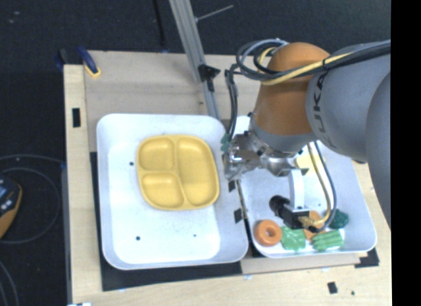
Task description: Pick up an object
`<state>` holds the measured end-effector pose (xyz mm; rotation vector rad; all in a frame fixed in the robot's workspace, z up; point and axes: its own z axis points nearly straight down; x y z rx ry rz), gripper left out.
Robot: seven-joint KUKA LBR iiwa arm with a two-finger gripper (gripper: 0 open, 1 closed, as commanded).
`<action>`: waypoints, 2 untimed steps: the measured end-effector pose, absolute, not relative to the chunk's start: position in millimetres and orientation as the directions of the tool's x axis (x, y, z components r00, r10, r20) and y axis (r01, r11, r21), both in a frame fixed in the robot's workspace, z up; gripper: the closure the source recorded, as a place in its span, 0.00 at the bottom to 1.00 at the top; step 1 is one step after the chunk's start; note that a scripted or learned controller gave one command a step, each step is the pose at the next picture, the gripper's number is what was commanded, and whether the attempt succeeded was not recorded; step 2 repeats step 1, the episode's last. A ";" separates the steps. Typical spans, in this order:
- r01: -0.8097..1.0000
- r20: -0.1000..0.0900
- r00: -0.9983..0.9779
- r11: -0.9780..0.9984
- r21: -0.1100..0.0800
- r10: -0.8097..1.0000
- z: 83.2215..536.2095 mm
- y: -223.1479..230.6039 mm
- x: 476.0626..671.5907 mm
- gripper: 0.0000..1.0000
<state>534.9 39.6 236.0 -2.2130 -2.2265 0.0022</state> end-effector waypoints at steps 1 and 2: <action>1.000 0.001 -0.006 0.006 -0.003 1.000 229.3 78.9 502.2 1.00; 1.000 0.001 -0.006 0.006 -0.003 1.000 229.3 78.9 502.2 1.00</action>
